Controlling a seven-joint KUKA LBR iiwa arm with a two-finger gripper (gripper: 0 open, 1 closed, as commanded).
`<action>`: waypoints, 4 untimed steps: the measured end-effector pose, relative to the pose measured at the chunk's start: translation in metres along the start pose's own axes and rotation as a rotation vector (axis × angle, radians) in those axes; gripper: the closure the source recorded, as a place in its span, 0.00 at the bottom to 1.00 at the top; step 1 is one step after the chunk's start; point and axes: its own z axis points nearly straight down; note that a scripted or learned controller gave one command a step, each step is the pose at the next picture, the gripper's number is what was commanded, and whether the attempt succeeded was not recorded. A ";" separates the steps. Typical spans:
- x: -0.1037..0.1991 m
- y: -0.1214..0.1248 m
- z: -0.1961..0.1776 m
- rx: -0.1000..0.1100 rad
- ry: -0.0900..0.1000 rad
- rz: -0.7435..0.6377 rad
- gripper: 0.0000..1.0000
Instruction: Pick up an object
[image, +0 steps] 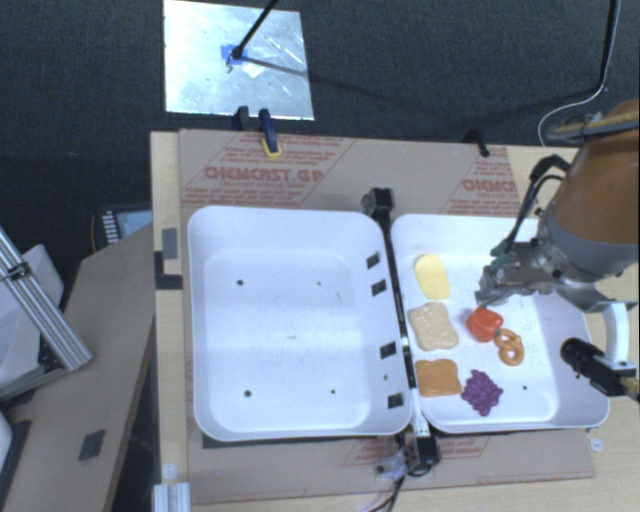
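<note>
The arm (600, 200) reaches in from the right, its orange band over the far right corner of the right bin (530, 405), and the gripper (497, 283) hangs low inside that bin, just above and beside a red toy piece (485, 323) that looks like a pepper or tomato. Whether the gripper is open or closed I cannot tell, since the wrist hides that part, and nothing can be seen caught in it. All the small objects lie in the right bin: a pale yellow oval piece (432, 275) sits nearest the divider toward the far side, a beige slice like bread (433, 325) lies just in front of it, and an orange-brown square like toast (438, 377) lies nearer still, close to the front edge. A purple bunch like grapes (482, 391) rests just right of the toast, and a small brown pretzel (509, 346) lies just right of and slightly in front of the red piece, close beside it. The left bin (290, 320) sits side by side with the right one, joined along a dark strip with clips (390, 300). Both bins rest on a sheet of printed cardboard (300, 170) over the bench, and a shiny metal sheet (238, 58) lies on the dark floor beyond
</note>
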 end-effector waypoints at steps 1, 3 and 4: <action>0.060 -0.008 -0.174 -0.003 0.002 0.002 1.00; 0.151 -0.006 -0.256 0.012 0.001 0.006 1.00; 0.069 -0.007 -0.254 0.015 -0.003 0.020 1.00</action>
